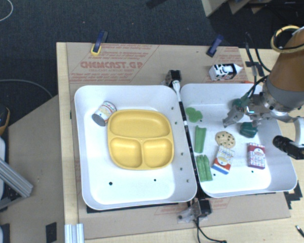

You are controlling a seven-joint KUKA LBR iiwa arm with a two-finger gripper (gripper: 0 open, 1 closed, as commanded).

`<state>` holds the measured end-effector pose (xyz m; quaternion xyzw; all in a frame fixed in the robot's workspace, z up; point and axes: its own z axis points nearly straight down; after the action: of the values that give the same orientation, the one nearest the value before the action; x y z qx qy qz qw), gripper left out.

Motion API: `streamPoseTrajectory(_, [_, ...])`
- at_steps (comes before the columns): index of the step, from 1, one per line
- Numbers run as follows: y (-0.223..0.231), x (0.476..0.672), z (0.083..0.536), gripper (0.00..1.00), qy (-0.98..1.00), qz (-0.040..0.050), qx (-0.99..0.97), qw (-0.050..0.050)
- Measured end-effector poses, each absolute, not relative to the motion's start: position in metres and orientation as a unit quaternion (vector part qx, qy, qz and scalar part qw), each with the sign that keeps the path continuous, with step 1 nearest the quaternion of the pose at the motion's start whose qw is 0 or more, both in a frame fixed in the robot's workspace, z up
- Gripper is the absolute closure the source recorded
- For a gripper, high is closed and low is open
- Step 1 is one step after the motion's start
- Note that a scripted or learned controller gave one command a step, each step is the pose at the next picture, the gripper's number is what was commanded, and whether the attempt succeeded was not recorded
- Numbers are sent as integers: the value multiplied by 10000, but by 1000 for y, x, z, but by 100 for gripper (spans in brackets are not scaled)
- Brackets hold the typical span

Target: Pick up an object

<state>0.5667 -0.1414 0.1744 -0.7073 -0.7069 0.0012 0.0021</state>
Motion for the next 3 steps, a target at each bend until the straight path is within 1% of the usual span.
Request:
streamPoseTrajectory(1, [-133, 566, 115, 0, -7071, 9, -7071, 23])
streamPoseTrajectory(2, [-132, 566, 83, 0, -7072, 10, -7070, 23])
streamPoseTrajectory(3, [-133, 568, 97, 100, -7068, -14, -7074, -18])
